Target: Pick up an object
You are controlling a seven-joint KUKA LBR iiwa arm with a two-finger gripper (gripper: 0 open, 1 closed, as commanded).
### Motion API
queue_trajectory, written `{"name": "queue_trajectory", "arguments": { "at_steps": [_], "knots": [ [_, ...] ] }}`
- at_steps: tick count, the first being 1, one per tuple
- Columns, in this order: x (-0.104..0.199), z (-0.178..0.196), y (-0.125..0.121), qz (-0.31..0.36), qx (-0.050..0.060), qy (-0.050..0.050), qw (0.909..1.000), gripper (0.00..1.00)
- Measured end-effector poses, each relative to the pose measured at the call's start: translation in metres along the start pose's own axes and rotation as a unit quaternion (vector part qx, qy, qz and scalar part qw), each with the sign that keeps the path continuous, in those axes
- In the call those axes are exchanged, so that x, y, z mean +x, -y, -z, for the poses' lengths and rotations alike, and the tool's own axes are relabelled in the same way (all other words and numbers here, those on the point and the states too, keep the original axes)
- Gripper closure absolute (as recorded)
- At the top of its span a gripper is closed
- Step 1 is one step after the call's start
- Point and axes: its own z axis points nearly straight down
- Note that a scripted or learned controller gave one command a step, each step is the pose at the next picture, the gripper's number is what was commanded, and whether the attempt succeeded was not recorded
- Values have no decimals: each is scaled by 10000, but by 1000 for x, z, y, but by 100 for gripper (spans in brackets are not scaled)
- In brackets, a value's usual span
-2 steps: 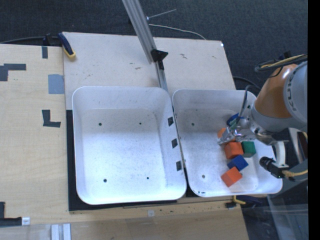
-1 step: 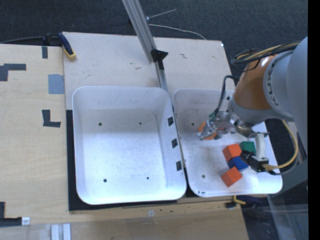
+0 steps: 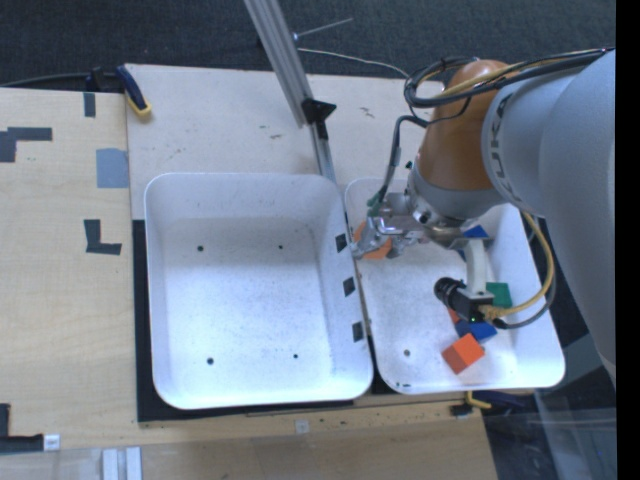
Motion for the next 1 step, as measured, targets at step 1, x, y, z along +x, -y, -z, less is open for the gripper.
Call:
{"name": "queue_trajectory", "arguments": {
  "at_steps": [1],
  "knots": [
    [82,-4,-43,-2,16,-1,10000,100]
  ]
}}
